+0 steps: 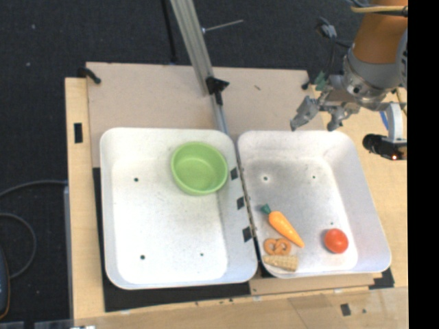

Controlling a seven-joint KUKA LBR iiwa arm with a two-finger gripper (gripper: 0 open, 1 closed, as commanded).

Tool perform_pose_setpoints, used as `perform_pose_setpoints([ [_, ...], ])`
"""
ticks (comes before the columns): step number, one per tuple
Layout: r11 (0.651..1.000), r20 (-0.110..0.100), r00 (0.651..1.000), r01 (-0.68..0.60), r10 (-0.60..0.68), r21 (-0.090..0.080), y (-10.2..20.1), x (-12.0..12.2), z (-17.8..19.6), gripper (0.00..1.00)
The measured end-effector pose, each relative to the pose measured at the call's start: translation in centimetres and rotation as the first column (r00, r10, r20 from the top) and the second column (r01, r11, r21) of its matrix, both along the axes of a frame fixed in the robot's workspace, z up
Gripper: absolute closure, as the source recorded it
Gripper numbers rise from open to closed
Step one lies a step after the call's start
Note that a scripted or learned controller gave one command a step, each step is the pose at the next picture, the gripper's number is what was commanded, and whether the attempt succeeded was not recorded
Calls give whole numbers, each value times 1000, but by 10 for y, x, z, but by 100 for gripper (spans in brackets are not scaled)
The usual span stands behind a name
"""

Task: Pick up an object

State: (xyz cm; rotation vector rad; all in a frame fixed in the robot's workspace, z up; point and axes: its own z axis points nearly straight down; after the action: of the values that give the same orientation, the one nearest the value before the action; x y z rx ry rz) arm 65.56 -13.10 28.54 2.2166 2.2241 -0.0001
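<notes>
Approach is judged the step in hand: the gripper (317, 120) is spread wide, grasping nothing, above the right bin (357, 170); descent toward the carrot (285, 227) is called for.

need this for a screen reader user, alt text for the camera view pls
The end effector of a grey and orange arm hangs over the far rim of the right bin, holding nothing. That bin's near end holds a carrot, a pretzel, a cracker and a tomato; the left bin holds a green bowl.
</notes>
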Motion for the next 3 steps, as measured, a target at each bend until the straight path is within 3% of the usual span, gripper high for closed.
perform_pose_setpoints([
  [1,1000,0,1000,0,0,-1,0,0,0,0],
  [3,1000,-5,1000,1,-1,-1,2,9,-101,0],
])
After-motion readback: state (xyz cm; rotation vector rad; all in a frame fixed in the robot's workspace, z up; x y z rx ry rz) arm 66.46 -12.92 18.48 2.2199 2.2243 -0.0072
